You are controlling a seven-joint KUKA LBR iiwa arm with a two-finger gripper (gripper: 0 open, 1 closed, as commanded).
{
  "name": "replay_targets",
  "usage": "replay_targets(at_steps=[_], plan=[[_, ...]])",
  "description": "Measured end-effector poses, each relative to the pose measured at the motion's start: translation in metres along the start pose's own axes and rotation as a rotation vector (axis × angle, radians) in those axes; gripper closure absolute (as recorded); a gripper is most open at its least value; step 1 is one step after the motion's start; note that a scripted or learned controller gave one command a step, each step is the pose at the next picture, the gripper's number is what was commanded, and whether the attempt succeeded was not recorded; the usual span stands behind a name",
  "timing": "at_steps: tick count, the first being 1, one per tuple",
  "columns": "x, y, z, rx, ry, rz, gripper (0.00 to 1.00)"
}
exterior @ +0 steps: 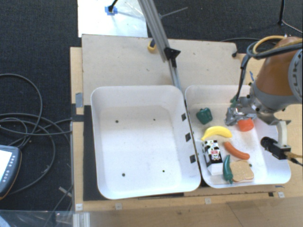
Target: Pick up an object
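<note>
In the right bin (284,176), the claw (238,116), grip state unclear, beside an orange object (245,125); no legible writing.

My gripper (235,116) hangs in the right bin (284,174), touching a tomato (245,125). Left of it sits a pepper (204,115); nearer lie a banana (217,133), sausage (236,151), carton (212,152) and bread (242,172). The left bin (142,141) sits alongside.

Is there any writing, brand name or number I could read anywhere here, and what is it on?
No text can be read.
The small black and white box in the right bin has printed markings: too small and blurred to read.
The tablet screen at the left edge glows: nothing on it can be made out.
The toy foods carry no visible lettering.
</note>
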State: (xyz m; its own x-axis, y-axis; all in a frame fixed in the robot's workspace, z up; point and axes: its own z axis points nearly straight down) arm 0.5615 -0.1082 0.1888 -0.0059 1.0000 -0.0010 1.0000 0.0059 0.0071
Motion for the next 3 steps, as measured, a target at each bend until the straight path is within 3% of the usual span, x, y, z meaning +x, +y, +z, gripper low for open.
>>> replay_targets(at_steps=[1, 3], plan=[[0.000, 0.002, -0.047, 0.000, 0.000, 0.001, 1.00], [0.093, 0.017, -0.042, 0.004, 0.003, -0.004, 1.00]])
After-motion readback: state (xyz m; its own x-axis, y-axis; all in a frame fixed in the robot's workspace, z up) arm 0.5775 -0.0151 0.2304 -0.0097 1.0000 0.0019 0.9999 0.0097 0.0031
